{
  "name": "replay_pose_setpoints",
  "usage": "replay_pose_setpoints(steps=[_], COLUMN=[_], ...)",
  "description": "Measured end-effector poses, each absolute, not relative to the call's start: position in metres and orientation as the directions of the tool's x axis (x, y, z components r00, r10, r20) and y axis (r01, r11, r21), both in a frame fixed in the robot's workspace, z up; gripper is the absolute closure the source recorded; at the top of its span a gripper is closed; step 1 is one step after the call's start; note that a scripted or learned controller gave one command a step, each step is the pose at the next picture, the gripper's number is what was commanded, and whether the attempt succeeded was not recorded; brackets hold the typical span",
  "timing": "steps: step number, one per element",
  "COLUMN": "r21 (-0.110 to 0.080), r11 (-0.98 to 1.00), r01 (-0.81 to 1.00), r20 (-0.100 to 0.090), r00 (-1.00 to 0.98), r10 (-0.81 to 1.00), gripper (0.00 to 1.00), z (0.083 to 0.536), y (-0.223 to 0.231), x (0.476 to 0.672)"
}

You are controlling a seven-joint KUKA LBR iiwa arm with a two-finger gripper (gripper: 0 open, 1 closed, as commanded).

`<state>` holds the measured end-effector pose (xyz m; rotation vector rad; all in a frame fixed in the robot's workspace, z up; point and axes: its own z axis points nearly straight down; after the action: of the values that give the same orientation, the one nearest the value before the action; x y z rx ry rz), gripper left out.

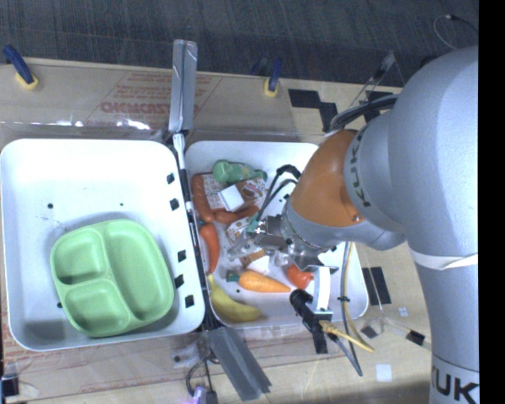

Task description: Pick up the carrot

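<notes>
Lying on its side near the front of the right bin [332,154], the carrot [265,283] is pointing its tapered end toward the arm, with a banana [230,305] just beside it at the front left corner. A small red item [300,277], too blurred to identify, is sitting just beside its tip. Toy foods are crowding the bin behind it: an orange-red sausage-like piece [209,247], a green vegetable [228,172] and a white-labelled packet [232,198], probably tipped in loosely as a jumble to pick from. The left bin [34,162] is carrying a green divided plate [111,274], and both bins are resting on the desk [84,91]. The arm [438,192] is reaching in from the right, its orange band [326,185] bending down over the bin and the gripper [269,236] hanging just behind the carrot, apparently not touching it. Whether the jaws are spread or pressed together cannot be told at this angle.
</notes>
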<state>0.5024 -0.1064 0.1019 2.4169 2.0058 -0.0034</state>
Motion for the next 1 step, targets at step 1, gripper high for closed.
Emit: replay_pose_setpoints(steps=[1], r21=[-0.004], r11=[0.173], r01=[0.985], r20=[0.003], r00=[-0.173], r10=[0.985], gripper=[0.0], z=[0.0908], y=[-0.1082], x=[0.4759])
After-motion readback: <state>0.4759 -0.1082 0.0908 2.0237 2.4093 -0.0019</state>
